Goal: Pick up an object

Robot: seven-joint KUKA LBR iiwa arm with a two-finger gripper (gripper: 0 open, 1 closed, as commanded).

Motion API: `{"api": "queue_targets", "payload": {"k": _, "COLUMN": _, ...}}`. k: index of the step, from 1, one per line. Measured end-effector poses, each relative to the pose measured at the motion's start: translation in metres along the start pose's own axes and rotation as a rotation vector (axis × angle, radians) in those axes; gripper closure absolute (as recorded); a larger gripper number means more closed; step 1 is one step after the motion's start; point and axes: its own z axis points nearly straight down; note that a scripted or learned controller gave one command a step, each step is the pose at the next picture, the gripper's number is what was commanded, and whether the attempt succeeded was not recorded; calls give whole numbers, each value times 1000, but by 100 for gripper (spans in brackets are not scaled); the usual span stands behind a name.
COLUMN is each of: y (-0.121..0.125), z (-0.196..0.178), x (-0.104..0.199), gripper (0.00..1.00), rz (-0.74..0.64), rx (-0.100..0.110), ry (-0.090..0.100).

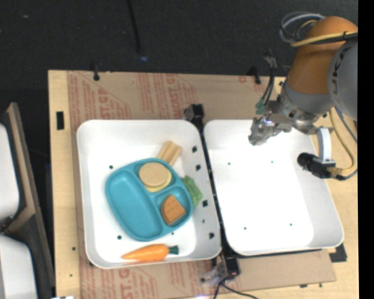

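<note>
Left bin holds a blue divided tray carrying a round tan cookie at 12 o'clock and a brown waffle piece at 3. Orange carrot lies at 6, wooden block at 12, green piece at 3. Gripper hovers at 11 o'clock of the right bin; claw state: cannot tell. Cardboard-covered bench, red print unreadable.

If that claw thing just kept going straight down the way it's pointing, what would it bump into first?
Probably the bare white floor of the right bin. The gripper hangs over its upper left corner, with nothing visible beneath it, though its height is hard to judge.
</note>
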Motion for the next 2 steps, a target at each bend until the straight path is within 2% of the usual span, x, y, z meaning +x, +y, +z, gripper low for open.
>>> {"api": "queue_targets", "payload": {"k": 1, "y": 1, "z": -39, "x": -1, "gripper": 100, "rz": 0, "rx": 2, "ry": 0}}
{"api": "queue_targets", "payload": {"k": 2, "y": 17, "z": -24, "x": 49, "gripper": 100, "rz": -3, "rx": 6, "ry": 1}}
